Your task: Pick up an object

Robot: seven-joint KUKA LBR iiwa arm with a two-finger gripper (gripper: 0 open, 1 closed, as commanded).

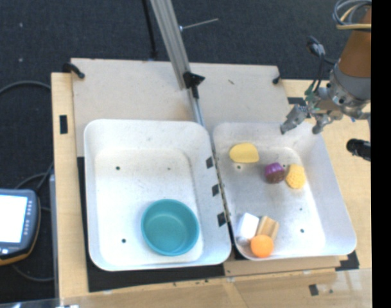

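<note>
Dark carpet around a tan bench (137,88), two white bins side by side. Left bin (112,153) holds a teal bowl (170,226). Right bin (323,197) has the candidates: yellow lump (244,152) near the back, purple ball (275,172) touching a yellow corn-like piece (296,176) mid-bin, and a white block (248,224), tan block (267,226) and orange ball (262,246) bunched at the front edge. Gripper (302,122) hangs over the right bin's back-right rim, fingers spread, nothing between them. Not yet over any object. Risks, my read: descending from here hits the rim or bare floor. Purple ball and corn piece touch, so closing on one may shove the other. Front cluster is tight; fingers could jam. Round items may roll out.
</note>
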